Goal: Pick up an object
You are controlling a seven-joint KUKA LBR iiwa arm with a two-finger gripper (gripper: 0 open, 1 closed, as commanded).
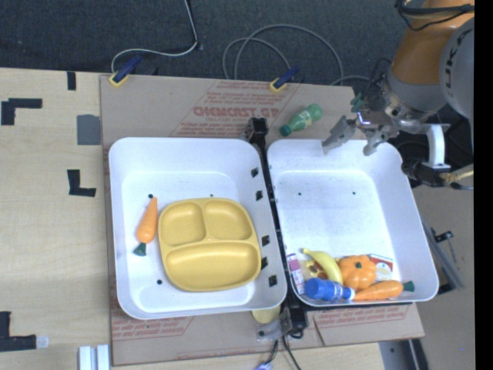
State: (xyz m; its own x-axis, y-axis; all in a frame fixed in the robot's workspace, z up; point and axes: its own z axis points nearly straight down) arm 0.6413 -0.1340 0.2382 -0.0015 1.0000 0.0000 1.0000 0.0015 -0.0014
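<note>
The gripper is hovering spread and empty above the right bin's far rim, while the banana, orange and blue bottle are lying heaped well below it, awaiting a grasp.

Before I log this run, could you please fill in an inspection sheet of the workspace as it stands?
Surface: cardboard sheet under two white bins, left bin, right bin.
Job's things: left bin holds yellow plate, carrot; right bin holds banana, small pumpkin, blue bottle, second carrot.
Clutter: green bottle on the cardboard.
Grippers: pincer open above right bin's far rim, holding nothing.
Cables: loops behind the bench.
Surroundings: dark floor.
</note>
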